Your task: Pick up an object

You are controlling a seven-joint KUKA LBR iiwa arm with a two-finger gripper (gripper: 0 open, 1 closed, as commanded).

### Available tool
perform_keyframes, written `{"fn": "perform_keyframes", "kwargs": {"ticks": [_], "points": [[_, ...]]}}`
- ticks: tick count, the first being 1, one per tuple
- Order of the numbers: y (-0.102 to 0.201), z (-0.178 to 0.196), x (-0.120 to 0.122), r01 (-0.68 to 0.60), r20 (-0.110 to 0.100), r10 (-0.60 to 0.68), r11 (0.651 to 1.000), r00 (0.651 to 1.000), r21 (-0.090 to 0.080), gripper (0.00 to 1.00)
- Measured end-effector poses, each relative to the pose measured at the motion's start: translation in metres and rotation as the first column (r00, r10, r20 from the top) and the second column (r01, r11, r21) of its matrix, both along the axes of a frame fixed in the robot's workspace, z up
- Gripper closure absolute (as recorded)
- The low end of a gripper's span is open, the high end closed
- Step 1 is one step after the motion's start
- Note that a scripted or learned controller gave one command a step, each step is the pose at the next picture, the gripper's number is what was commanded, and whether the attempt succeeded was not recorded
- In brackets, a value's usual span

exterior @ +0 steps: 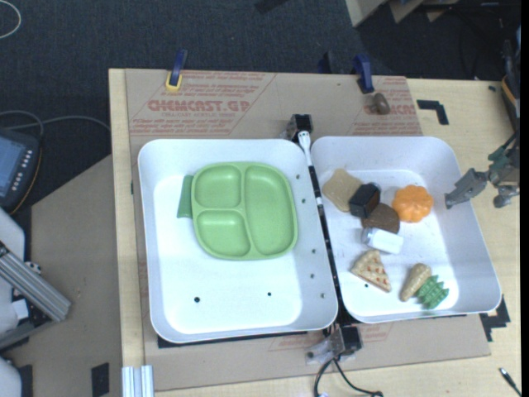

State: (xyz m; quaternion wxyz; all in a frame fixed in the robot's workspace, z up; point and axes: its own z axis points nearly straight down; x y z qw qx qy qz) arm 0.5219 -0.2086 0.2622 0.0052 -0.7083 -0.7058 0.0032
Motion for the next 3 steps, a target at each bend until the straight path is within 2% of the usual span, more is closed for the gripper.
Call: {"fn": "perform_keyframes", "kwargs": {"ticks": [1, 2, 3], "points": [[0.000, 0.007, 0.002, -0.003, 0.013, 0.003, 1.000, 1.000, -0.003, 0.00], [-0.007, -0.041, 0.006, -0.003, 0.007, 0.003, 1.000, 1.000, -0.001, 0.00], [0.002, -0.097, 0.001, -0.003, 0.007, 0.003, 1.000, 1.000, 0.000, 0.00]]}}
